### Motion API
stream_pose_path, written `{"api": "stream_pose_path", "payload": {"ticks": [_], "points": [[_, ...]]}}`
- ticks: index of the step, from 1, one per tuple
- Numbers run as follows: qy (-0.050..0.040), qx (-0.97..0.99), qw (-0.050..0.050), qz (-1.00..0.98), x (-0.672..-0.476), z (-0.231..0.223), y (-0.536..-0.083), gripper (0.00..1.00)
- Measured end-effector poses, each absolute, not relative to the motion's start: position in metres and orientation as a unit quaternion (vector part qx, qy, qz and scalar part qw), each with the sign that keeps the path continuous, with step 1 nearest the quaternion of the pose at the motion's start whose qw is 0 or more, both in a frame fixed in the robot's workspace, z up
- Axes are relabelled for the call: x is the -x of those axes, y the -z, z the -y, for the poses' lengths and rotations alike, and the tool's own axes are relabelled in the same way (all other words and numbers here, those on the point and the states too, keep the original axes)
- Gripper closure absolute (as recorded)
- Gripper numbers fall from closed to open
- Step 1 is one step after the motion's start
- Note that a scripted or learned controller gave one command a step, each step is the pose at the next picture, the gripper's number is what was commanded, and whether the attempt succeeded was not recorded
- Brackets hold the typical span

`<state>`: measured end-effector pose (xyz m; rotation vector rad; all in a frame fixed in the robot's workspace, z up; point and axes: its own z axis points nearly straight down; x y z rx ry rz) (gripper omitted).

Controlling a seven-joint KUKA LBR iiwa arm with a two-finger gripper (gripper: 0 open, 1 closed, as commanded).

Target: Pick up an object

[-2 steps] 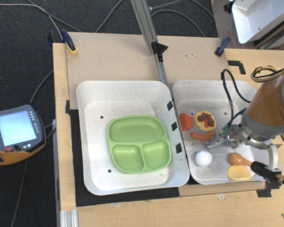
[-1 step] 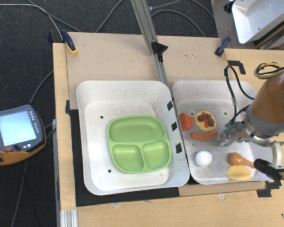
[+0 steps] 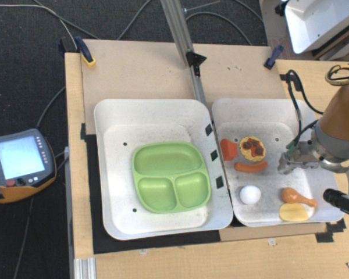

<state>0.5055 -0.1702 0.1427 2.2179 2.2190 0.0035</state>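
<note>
The right bin (image 3: 262, 112) holds toy foods: an orange-red piece (image 3: 228, 149), a small round pizza (image 3: 252, 147), a red sausage (image 3: 250, 167), a white egg (image 3: 250, 195), an orange drumstick (image 3: 297, 197) and a yellow piece (image 3: 294, 213). My gripper (image 3: 291, 161) hangs low over the right side of this bin, just right of the sausage and above the drumstick. The grey wrist and orange band rise behind it at the right edge. Nothing shows between its fingers.
The left bin (image 3: 113, 127) bears a green three-compartment tray (image 3: 170, 176). A metal pole (image 3: 180, 34) slants down to the gap between the bins. A teach pendant (image 3: 17, 164) lies on the floor at left. Black cables run along the arm at right.
</note>
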Motion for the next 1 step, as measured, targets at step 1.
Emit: {"api": "stream_pose_path", "payload": {"ticks": [1], "points": [[-0.0013,-0.707,0.003,-0.707,-0.5027,0.1745,-0.1878,1.0]]}}
